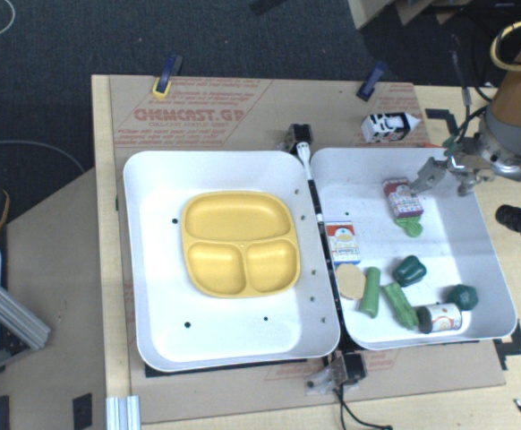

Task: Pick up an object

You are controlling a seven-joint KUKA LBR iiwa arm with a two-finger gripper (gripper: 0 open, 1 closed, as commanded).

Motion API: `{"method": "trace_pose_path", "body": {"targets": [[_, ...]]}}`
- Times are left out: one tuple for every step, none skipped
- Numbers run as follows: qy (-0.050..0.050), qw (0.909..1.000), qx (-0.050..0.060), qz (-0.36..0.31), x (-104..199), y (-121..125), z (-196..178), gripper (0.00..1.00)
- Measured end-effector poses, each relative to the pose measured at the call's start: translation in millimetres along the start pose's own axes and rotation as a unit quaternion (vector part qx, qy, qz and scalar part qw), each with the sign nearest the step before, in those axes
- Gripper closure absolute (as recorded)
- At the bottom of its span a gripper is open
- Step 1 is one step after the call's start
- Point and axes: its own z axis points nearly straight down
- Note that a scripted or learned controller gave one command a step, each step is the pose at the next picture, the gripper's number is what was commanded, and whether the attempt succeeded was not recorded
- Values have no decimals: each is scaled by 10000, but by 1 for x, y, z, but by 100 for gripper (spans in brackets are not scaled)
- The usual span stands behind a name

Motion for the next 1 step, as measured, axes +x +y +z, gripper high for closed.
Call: {"method": "trace_pose_path", "body": {"targets": [[30,10000,-33,-13,2,6,58,0]]}}
